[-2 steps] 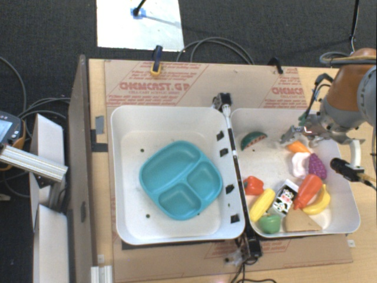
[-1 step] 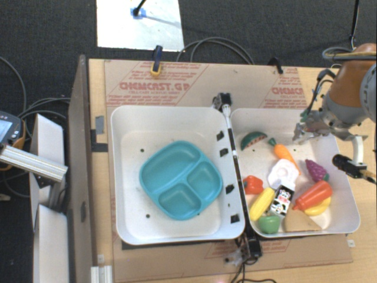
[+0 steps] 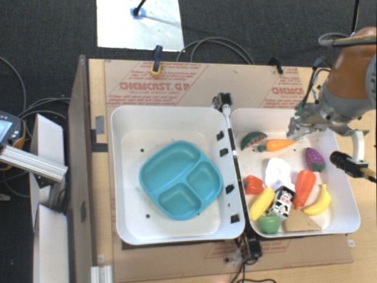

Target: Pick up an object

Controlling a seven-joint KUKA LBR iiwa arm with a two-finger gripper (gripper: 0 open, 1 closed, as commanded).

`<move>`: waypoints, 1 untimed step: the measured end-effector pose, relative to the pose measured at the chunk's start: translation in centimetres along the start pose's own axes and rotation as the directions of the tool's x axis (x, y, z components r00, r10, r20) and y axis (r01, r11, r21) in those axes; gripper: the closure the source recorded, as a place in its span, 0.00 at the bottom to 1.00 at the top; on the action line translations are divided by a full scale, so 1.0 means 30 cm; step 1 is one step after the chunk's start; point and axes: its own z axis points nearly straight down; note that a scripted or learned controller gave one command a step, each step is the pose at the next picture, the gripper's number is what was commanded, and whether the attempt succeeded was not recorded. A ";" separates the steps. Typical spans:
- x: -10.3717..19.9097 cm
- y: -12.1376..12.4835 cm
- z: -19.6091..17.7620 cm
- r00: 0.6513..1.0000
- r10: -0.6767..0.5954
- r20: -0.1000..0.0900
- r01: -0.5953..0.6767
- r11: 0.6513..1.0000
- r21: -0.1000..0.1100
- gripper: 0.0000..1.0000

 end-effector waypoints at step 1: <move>-0.012 0.000 0.015 1.000 0.005 0.001 -0.005 1.000 0.003 0.00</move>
